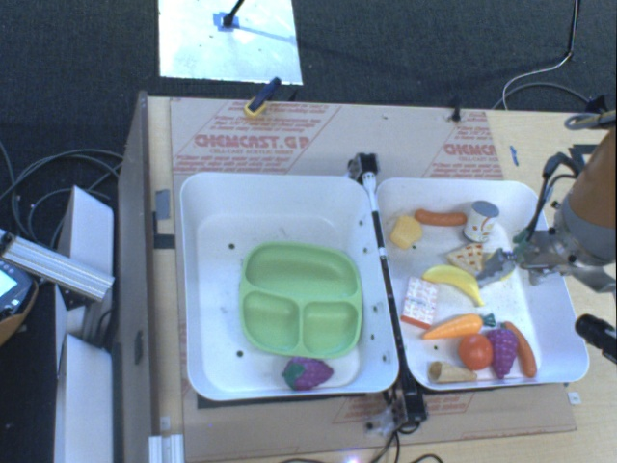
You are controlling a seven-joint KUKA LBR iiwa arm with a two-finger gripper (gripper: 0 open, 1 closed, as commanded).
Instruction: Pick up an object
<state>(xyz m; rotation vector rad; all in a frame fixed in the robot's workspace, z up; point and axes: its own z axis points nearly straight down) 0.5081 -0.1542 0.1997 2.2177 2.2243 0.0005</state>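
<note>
The gripper (498, 263) is low in the right bin (554, 307), its grey fingers just beside the waffle piece (467, 256) and the right end of the banana (453, 281). Fingers look a bit apart w/ nothing between them; no object is held.

Other toy food in the same bin: a sausage (440, 218) and a small white-and-grey cup (481, 220) at the far side, a yellow cheese block (406, 231) near the left wall, a red-and-white wafer (419, 302) below it. At the near side lie a carrot (453, 327), a tomato (474, 352), purple grapes (501, 349), a second sausage (523, 349) and a tan piece (451, 372), close together.

The left bin (207, 258) has a green divided plate (301, 297) approx. in the middle, and a purple toy w/ green top (307, 372) touching its near edge.

The arm (588, 220) comes in from the right, above the bin's right wall.
</note>
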